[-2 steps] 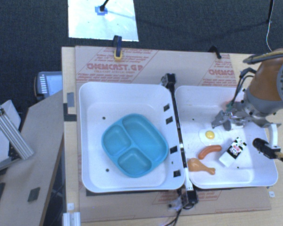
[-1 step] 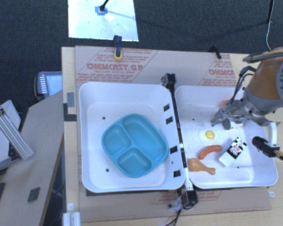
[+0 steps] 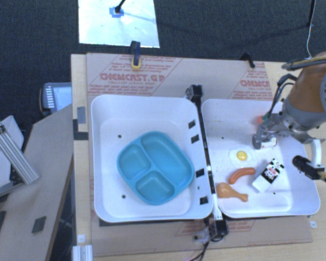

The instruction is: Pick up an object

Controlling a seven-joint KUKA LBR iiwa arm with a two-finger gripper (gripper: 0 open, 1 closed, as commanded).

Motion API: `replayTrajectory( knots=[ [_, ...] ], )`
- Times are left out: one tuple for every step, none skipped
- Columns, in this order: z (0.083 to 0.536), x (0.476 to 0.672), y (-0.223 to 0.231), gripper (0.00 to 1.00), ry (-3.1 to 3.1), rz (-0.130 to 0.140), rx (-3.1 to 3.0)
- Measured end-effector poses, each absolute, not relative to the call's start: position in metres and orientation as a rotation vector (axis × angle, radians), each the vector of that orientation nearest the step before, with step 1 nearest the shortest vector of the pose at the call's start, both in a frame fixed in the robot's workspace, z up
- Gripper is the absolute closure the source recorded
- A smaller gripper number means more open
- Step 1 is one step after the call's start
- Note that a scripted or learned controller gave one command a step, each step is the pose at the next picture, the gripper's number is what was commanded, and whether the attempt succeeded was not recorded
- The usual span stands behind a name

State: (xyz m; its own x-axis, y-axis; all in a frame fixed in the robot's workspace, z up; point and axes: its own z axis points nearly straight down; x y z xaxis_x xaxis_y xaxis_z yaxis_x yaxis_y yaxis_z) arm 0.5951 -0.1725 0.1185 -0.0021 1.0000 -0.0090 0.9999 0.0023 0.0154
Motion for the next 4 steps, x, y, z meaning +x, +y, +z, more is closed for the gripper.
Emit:
replayTrajectory(
  knots=[
    [0.161,0.601,-0.179,1.0,2.225,0.0,2.217],
    [0.206,0.603,-0.189,1.0,2.223,-0.001,2.218],
    [0.247,0.605,-0.189,1.0,2.226,0.0,2.215],
    [0.237,0.602,-0.132,1.0,2.237,-0.003,2.215]
  ],
)
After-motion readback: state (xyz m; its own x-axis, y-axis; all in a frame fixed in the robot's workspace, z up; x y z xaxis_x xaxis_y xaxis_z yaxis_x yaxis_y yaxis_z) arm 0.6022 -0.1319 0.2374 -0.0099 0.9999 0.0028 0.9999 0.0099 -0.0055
